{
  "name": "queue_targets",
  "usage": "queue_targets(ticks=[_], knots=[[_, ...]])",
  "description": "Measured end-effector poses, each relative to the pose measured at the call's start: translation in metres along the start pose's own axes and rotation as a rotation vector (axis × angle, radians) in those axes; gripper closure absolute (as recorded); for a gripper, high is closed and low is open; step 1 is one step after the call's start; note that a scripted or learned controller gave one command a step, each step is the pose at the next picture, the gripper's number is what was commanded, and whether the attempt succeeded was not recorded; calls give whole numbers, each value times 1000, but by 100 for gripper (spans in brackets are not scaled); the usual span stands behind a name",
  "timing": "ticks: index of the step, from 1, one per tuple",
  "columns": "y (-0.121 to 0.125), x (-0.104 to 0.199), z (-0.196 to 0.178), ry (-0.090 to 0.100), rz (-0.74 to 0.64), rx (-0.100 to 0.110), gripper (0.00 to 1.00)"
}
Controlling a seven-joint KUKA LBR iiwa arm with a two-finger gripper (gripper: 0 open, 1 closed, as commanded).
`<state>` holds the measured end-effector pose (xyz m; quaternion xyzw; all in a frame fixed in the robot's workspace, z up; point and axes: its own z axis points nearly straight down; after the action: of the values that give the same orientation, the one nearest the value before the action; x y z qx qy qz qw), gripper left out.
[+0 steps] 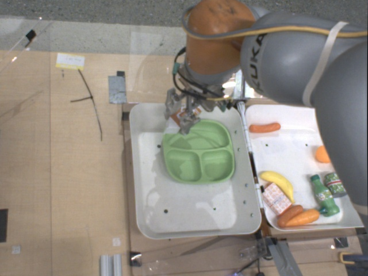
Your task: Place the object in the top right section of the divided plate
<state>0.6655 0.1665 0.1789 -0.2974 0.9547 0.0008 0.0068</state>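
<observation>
A green divided plate (199,152) lies in the left white bin (150,211), towards its back. It has one wide section at the far side and two smaller sections at the near side. My gripper (184,119) hangs under the orange wrist band, over the plate's far left rim. A small reddish-brown bit (187,117) shows at its tip. I cannot tell whether that bit is a held object or part of the gripper. The wrist hides the bin's far edge behind it.
The right bin (299,148) holds a red sausage (265,127), an orange (322,154), a banana (279,183), a red-and-white box (276,199), carrots (299,216), a green bottle (323,195) and a green can (334,184). The arm's big grey body covers the upper right.
</observation>
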Motion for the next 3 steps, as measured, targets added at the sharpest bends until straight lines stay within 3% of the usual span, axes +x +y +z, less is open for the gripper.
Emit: queue_targets(ticks=[1, 2, 3], knots=[[-73, 50, -33, 1, -5, 2, 100], [-21, 15, -17, 1, -65, 0, 100], [-2, 2, -32, 0, -43, -1, 100]])
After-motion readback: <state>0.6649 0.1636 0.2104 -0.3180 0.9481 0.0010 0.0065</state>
